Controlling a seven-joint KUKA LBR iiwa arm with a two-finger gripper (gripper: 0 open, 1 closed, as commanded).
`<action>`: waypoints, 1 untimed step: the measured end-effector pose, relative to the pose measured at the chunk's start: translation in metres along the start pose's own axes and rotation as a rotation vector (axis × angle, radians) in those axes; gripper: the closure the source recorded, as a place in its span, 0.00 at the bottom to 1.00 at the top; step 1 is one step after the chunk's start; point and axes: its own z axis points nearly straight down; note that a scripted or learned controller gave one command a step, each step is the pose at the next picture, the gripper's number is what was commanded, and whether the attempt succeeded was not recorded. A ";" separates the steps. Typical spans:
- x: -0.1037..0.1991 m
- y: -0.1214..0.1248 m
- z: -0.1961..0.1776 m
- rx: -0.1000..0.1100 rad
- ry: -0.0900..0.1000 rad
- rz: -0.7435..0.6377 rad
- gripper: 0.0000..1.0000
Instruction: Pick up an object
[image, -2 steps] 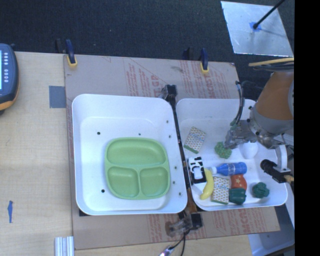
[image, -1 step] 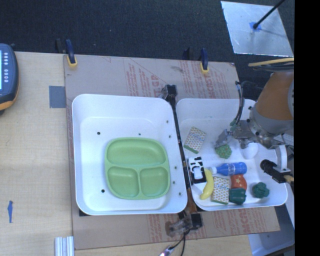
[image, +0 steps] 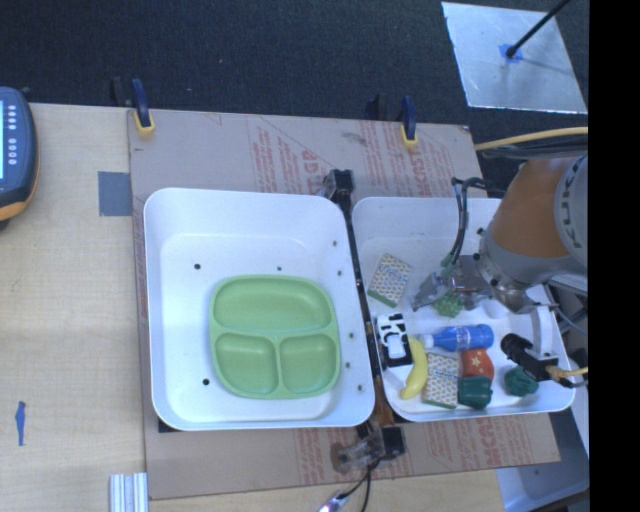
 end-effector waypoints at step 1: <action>-0.002 0.000 -0.011 0.000 -0.001 0.000 1.00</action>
